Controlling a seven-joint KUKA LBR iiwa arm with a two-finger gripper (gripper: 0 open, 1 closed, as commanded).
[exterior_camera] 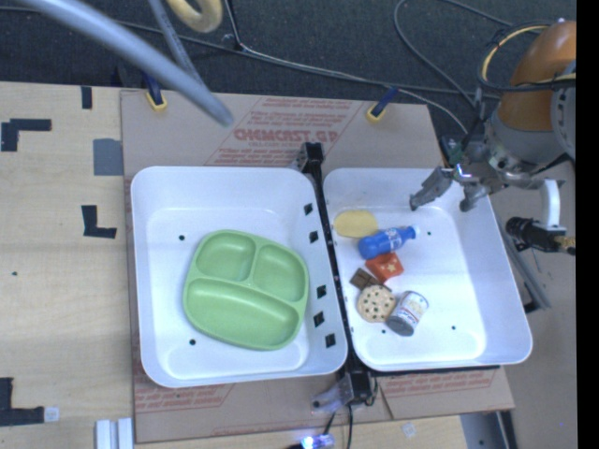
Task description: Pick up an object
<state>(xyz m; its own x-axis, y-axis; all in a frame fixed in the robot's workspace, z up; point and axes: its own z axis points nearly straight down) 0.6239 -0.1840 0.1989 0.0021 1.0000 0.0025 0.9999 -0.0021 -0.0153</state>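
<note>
Blue plastic bottle with a white cap [385,241] is the likeliest pick among the cluster in the right shallow white bin [487,279]: it lies on its side near the bin's middle, its long axis running left to right with a slight upward tilt toward the cap end on the right. Just beside it to the upper left sits a pale yellow rounded piece [356,223]; touching or nearly touching it below is a small orange-red block [386,267], then a small dark brown piece [362,278], a round tan cookie-like disc with dark spots [374,303] and a small silver can lying tilted [407,312]. The tool [449,187] hangs over the bin's upper right corner with its two dark fingers spread apart and nothing between them. From there the bottle lies down and to the left, well apart, with bare bin floor between. As a judgement, the approach is not yet begun; the fingers would do best to close across the bottle's narrow width, not along its length, and the crowding of the block on its lower side could foul one finger. Left of the black divider, the other shallow white bin [159,213] holds a green compartment plate [247,288], all on the cardboard-covered worktop [281,134].
</note>
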